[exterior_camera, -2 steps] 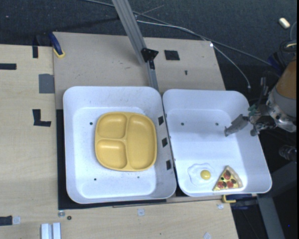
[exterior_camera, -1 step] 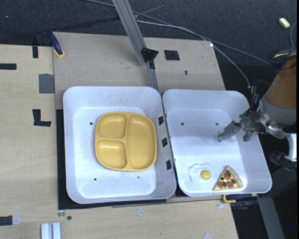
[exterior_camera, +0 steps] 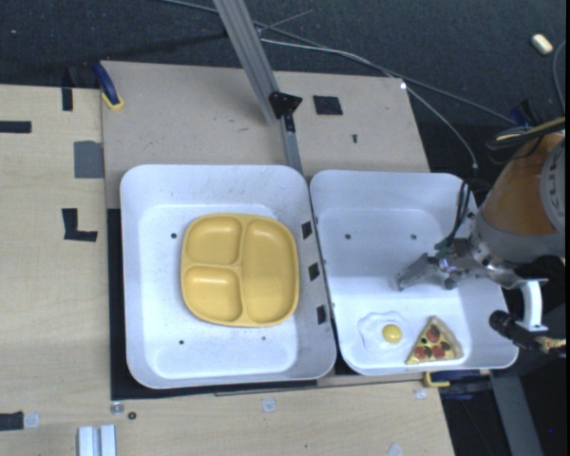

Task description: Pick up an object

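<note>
While the end effector (exterior_camera: pixel 410 275) hangs (grip state unclear) in the right bin (exterior_camera: pixel 380 198), the fried egg (exterior_camera: pixel 386 332) and pizza slice (exterior_camera: pixel 435 342) lie just below it.

Desk (exterior_camera: pixel 38 255), tan, black tape marks. Two white bins side by side: left bin (exterior_camera: pixel 147 350), right bin (exterior_camera: pixel 380 193). Grey metal bar (exterior_camera: pixel 242 36) slanting from above. Thin cables (exterior_camera: pixel 361 60) behind.

Even, fairly bright light falls from overhead, and the two white bins (exterior_camera: pixel 218 183) come close to washing out, their walls losing detail. Shadows are soft and short, darkest in the strip under the left bin's near edge. The dark floor (exterior_camera: pixel 380 17) at the far side stays murky. The frame is low-resolution and slightly soft throughout.
</note>
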